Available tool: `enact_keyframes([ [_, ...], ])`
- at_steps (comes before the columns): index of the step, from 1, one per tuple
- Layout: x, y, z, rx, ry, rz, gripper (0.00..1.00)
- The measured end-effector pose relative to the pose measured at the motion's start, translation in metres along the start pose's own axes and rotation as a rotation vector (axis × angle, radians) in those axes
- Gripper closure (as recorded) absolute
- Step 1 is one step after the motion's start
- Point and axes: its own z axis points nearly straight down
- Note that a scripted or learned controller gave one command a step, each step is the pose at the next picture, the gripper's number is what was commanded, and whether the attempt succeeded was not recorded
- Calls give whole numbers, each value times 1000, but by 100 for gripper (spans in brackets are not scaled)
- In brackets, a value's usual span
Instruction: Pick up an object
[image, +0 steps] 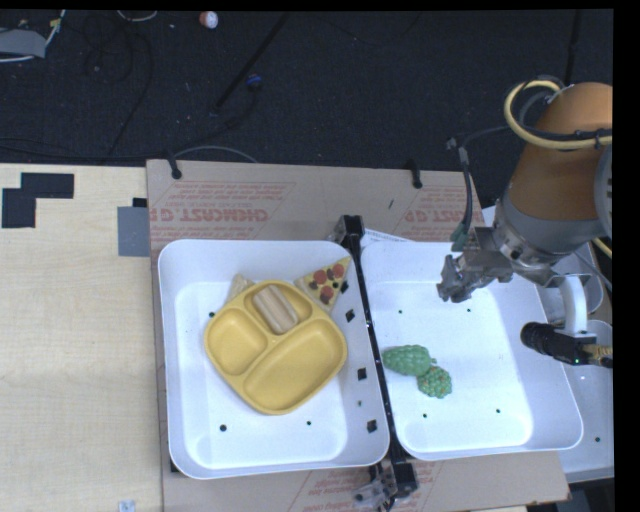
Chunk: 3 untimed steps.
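Two shallow white bins sit side by side on a cardboard sheet whose red printing reads upside down from this angle; the letters look like "CHEMCRST", though they are too faint to be sure. In the left bin (190, 400) lies a yellow divided plate (275, 350), with a tan bread-like piece (274, 306) in one of its upper compartments. A toy pizza slice (328, 281) rests just beside the plate's upper right edge, against the bin's wall. In the right bin (500, 420) a green knobbly toy (418, 368) lies near the left side, in the lower half. The gripper (455, 283) hangs over the upper part of the right bin, well apart from the green toy; whether it is spread or pressed together I cannot tell, and nothing visible sits in it
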Motion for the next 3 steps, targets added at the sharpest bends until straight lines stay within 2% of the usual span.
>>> enact_keyframes([
  [1,44,13,1,0,1,-2,100],
  [3,148,52,39,1,0,-2,100],
])
